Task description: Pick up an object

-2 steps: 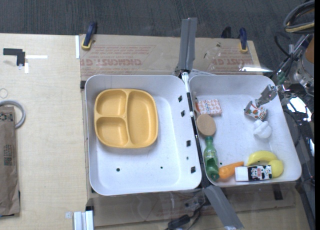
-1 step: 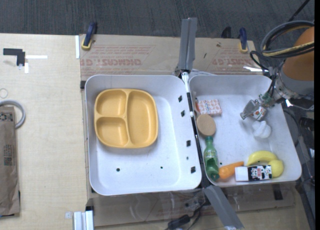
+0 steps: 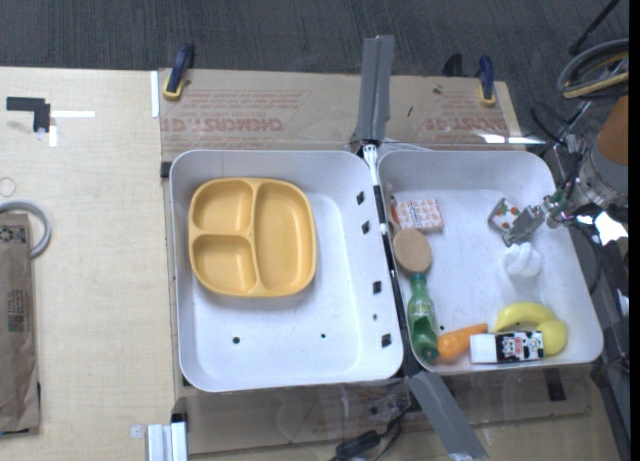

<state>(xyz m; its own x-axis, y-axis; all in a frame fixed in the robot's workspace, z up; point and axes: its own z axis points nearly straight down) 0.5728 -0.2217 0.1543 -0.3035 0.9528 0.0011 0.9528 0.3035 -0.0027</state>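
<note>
The gripper (image 3: 518,224) hangs over the right bin (image 3: 470,171), near its far right wall; whether it is spread or pressed together cannot be told. No object is seen in its grasp. The nearest candidate, a small white object (image 3: 522,263), lies just below the gripper. The banana (image 3: 530,317) and carton (image 3: 508,347) sit farther below. Recommended: centre over the white object, descend vertically, and keep clear of the bin wall.
</note>
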